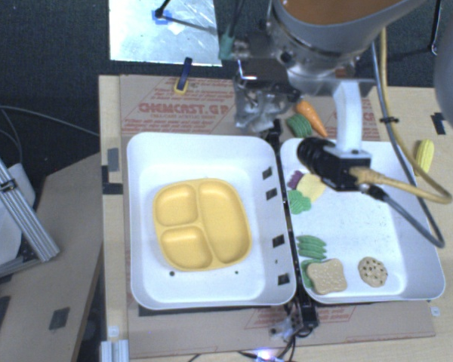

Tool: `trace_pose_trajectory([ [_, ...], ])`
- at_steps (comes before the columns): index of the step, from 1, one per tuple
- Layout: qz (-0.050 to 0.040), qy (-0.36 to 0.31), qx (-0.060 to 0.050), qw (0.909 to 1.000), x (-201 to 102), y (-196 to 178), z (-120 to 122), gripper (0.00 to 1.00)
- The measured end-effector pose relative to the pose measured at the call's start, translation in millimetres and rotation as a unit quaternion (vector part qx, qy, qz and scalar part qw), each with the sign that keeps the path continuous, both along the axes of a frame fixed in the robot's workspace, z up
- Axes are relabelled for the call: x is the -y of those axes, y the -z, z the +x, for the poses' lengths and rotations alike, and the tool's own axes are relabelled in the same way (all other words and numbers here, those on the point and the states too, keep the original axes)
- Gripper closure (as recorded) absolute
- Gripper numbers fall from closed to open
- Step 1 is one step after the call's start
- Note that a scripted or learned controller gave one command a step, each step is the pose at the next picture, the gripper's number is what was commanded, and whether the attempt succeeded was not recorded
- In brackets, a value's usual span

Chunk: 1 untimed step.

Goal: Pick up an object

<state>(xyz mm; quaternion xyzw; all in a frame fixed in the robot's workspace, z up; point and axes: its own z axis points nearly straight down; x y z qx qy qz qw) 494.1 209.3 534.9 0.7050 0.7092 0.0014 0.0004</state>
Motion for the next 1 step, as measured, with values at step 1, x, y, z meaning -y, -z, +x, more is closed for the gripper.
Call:
trace_pose_trajectory([
  [1,0.0005,-0.003,0.001,1.0,0.6,-11.6,0.1,1.0],
])
